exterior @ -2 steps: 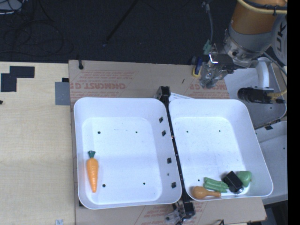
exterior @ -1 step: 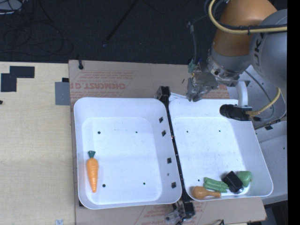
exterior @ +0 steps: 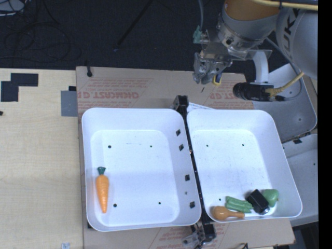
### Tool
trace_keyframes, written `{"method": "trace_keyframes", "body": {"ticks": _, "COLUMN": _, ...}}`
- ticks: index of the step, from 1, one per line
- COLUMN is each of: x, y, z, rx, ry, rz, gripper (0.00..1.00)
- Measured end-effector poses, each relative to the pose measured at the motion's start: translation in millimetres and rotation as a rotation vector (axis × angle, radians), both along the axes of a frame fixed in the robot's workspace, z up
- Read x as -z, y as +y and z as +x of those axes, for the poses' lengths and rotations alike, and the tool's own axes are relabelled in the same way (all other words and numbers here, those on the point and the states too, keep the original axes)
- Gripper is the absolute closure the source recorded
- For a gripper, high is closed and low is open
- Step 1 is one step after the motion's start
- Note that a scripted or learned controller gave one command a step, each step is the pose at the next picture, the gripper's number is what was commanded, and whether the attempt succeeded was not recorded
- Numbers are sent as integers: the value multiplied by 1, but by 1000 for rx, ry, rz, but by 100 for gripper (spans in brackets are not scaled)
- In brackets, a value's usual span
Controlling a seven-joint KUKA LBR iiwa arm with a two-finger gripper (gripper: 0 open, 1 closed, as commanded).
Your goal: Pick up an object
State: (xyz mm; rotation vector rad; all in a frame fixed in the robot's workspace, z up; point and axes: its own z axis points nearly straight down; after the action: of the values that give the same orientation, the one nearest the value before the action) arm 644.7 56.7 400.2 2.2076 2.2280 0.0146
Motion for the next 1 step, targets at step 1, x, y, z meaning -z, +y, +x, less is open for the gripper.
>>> {"method": "trace_keyframes", "body": {"ticks": 1, "x": 51, "y": -21, "z": -47, "rx": 10, "ry": 20, "rz": -4, "gripper": 100}}
